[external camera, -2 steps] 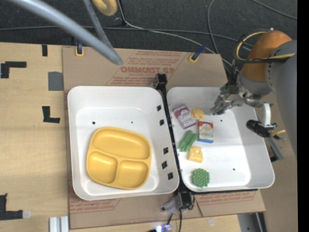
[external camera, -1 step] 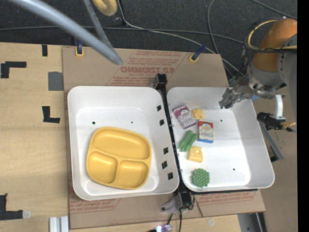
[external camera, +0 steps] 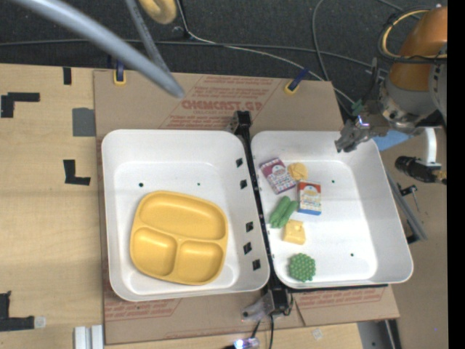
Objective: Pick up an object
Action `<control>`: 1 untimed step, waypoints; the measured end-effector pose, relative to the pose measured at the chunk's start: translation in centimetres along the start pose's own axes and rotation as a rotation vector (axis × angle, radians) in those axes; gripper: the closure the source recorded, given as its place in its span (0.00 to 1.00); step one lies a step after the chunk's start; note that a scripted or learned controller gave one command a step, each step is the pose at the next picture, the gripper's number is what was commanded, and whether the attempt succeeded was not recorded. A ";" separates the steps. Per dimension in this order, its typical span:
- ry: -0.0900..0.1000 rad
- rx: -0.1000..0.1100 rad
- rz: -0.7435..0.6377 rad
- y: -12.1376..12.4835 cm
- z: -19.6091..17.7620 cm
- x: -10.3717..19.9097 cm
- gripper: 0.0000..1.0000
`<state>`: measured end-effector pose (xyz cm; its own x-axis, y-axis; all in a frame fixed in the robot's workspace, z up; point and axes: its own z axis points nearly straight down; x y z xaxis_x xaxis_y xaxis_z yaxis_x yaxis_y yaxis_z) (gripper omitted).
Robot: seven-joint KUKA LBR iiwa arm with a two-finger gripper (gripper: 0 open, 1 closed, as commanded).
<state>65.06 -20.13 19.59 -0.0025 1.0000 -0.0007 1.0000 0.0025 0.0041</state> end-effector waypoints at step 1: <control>-0.001 0.000 0.001 0.2 -4.5 -0.5 1.00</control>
<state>65.23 -20.65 24.08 -0.0019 1.0000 -0.0019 1.0000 0.0019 0.0042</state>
